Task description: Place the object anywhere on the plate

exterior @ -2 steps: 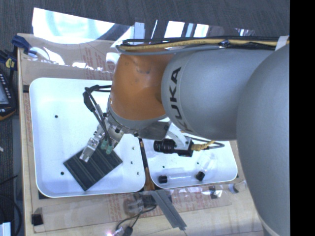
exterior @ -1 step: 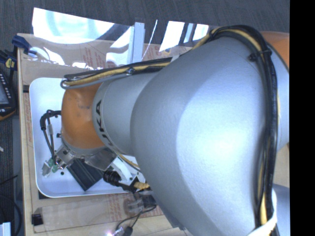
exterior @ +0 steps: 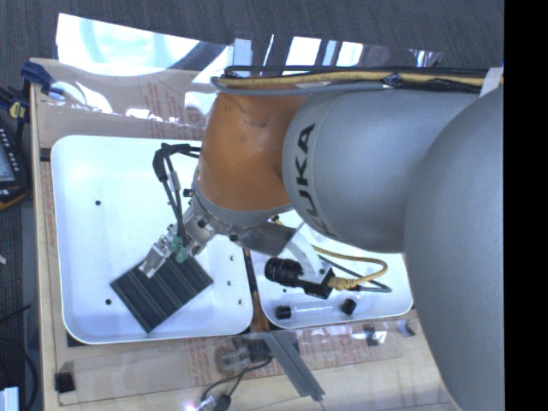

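Well, the big grey arm with its orange band (exterior: 248,157) leans over the left shallow white bin (exterior: 86,229), its claw (exterior: 163,259) touching the upper corner of a dark ribbed rectangular plate (exterior: 163,291) lying flat near the bin's front.

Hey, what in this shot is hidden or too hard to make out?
- Right bin: mostly hidden under the arm; a strip by its near rim is visible.
- Plate and object: neither identifiable; the dark ridged slab in the left bin could be either.
- Gripper: too small and blurred to read the fingers or any grasp.
- Black parts under the arm: unclear whether loose or part of the robot.
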`<state>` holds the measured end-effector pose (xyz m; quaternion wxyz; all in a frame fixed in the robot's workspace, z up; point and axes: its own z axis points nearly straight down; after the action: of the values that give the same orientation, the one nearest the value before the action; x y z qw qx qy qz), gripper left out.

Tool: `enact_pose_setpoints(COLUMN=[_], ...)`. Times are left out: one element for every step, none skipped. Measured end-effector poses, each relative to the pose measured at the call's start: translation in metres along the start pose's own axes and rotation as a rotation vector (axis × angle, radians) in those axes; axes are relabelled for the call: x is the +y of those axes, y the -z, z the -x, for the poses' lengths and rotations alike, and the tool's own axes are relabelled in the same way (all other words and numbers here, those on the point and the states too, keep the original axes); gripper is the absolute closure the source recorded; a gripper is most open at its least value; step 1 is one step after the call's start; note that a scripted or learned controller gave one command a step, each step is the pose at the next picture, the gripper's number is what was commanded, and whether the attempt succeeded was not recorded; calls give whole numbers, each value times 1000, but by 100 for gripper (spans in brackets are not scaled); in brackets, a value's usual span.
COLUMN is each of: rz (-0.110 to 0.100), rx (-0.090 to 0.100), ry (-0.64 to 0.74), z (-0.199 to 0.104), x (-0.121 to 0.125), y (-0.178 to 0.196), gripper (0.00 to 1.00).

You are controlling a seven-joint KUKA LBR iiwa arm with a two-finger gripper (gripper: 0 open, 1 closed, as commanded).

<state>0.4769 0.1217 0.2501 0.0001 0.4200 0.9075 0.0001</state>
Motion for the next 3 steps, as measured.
enact_pose_setpoints(rz=[-8, 0, 0], rx=[2, 0, 1], ry=[-271, -158, -427], z=[-48, -32, -44], x=[37, 27, 35], y=[-100, 17, 158], gripper=[100, 100, 100])
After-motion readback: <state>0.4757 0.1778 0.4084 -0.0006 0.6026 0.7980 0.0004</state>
